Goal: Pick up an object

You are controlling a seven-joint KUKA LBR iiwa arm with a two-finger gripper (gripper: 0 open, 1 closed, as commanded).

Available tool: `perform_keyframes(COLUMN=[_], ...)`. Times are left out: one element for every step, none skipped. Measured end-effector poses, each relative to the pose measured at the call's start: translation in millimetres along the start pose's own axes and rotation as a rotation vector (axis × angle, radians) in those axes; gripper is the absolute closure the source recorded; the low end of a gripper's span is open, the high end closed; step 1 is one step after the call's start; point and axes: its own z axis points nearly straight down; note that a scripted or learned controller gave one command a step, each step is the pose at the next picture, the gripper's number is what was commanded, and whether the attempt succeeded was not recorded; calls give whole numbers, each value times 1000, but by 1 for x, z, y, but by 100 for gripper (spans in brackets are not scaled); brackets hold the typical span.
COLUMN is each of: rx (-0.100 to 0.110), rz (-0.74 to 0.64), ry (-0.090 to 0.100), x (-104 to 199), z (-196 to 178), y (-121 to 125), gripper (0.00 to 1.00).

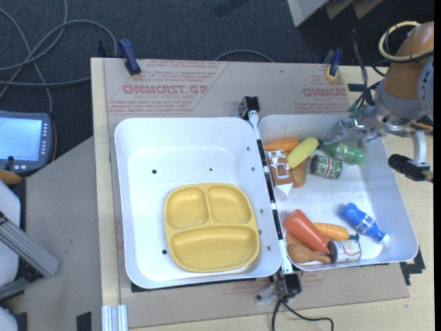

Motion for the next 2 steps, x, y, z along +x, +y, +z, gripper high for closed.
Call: perform_keyframes(rx=[5, -2], rz=[4, 4], ry=[-6, -8], x=[23, 22], z=[14, 2], y=[-35, -33], gripper=[0, 100])
